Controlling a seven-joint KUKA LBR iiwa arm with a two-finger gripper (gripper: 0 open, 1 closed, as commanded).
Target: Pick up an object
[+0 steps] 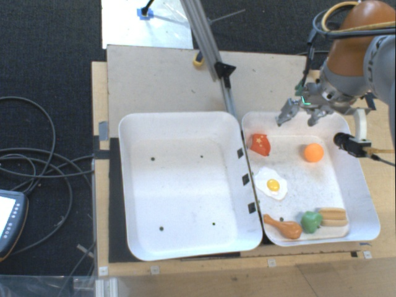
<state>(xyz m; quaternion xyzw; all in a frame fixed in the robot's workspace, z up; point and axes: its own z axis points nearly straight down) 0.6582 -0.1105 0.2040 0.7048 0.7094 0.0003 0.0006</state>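
The grey two-finger pincer [302,114], fingers spread apart and holding nothing, hovers at twelve o'clock over the shallow white right bin [361,193], above the round orange ball [314,153].

Off-bench: black cables [43,159] looped on dark carpet at left, tablet-like screen [9,218] at left edge, grey slanted pole [204,36] crossing top, blue clip [145,12] on white sheet [145,23].

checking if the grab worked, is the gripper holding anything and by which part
Nothing is held. The gripper is open, with nothing between its jaws, above the far edge of the right bin, apart from the toy food in it.
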